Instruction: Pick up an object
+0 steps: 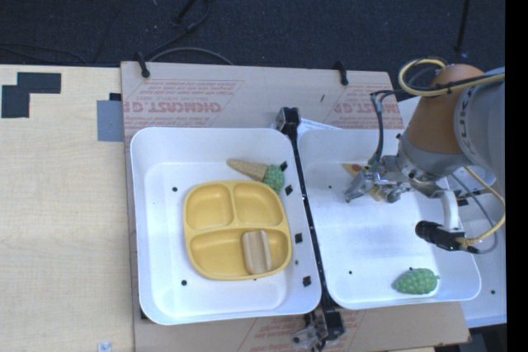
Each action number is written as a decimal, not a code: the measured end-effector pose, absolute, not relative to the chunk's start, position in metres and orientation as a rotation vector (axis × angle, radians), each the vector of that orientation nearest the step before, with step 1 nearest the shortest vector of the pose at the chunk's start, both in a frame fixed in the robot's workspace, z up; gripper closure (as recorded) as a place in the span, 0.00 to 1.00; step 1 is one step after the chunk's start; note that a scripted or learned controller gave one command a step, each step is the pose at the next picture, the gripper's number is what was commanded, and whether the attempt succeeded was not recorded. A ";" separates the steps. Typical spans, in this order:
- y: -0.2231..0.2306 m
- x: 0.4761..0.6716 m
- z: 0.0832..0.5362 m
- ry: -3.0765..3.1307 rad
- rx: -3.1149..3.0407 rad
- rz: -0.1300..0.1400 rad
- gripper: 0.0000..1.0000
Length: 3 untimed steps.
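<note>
Two white bins side by side. Left bin [157, 177]: one yellow divided plate [216, 218] bearing one tan block [256, 251], plus one cone with a green tip [258, 171] just beyond the plate. Right bin [363, 293]: one green lump [416, 282] near the front corner, well apart from the gripper [371, 185]. Gripper low near the far wall, over something small and yellowish [356, 170]; spread or pinched, cannot tell.

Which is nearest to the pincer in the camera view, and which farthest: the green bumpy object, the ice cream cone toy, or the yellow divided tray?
From the pincer in the right bin:
1. Green bumpy object, same bin, near its front corner.
2. Ice cream cone toy, left bin, just beyond the divider.
3. Yellow divided tray, middle of the left bin.

The first two are fairly close in distance.
</note>
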State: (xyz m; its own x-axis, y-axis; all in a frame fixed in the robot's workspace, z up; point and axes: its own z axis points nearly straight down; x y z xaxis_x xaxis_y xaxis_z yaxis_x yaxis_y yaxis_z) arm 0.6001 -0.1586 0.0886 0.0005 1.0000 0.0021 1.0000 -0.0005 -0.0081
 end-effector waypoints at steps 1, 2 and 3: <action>-0.159 0.601 0.102 -2.216 -2.221 0.004 1.00; -0.160 0.599 0.145 -2.218 -2.227 -0.001 1.00; -0.165 0.600 0.187 -2.219 -2.225 0.000 1.00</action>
